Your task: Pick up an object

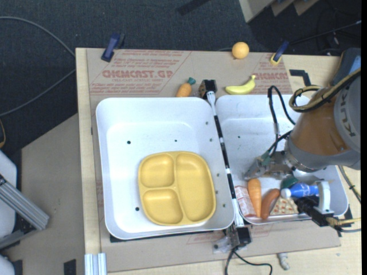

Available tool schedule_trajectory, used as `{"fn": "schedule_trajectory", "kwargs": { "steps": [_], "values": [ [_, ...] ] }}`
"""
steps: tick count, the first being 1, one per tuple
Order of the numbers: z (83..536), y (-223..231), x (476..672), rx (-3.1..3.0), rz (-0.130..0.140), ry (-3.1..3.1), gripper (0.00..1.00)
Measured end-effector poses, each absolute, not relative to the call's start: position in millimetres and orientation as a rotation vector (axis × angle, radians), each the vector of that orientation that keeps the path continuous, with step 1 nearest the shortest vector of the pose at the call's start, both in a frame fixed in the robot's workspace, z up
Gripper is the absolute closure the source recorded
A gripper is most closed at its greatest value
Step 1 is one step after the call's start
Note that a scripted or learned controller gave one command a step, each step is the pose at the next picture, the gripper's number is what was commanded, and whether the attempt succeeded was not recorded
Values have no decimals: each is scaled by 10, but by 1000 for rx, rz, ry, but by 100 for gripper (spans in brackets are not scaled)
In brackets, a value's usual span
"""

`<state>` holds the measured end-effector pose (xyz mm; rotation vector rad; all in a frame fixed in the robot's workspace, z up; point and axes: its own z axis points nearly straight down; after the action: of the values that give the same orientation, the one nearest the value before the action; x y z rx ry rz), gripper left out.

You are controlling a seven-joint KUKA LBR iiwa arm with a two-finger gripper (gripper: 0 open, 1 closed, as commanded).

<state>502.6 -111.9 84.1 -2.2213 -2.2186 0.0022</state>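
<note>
Landmark: right bin (252,110), one of two white bins side by side.
Arm: grey with orange band, reaching in over the right bin's near half.
Gripper (269,166): low over the bin floor, just above the pile at the near wall; open or closed, cannot tell, nothing seen held.
Task thing: carrot (254,195), lying in the right bin's near left corner, touching a brown sausage-like piece (269,202).
Neighbours: blue-and-white tube (304,190) at the bin's near right; flat packet (284,207) under the pile.
Left bin (114,130): yellow divided plate (175,187).
Beyond the right bin's far wall: banana (241,86), orange ball (241,50).
Handling, judged: carrot looks like light, stiff, smooth toy plastic; tapered, may slip.
Hold: across its thicker middle, fingers clear of the sausage-like piece.
Risk: crowded corner, neighbour gets nudged or taken along.
</note>
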Motion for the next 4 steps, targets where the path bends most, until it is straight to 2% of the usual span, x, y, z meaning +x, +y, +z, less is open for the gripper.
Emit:
{"fn": "schedule_trajectory", "kwargs": {
  "steps": [1, 2, 3, 4],
  "values": [
    [845, -1567, 4789, -2223, 1, -2219, 0],
    [853, -1954, 5970, -2222, -1, -2225, 0],
    [844, -2199, 5394, -2212, -5, -2219, 0],
    [844, -2204, 5080, -2214, -5, -2220, 0]
  ]
}}
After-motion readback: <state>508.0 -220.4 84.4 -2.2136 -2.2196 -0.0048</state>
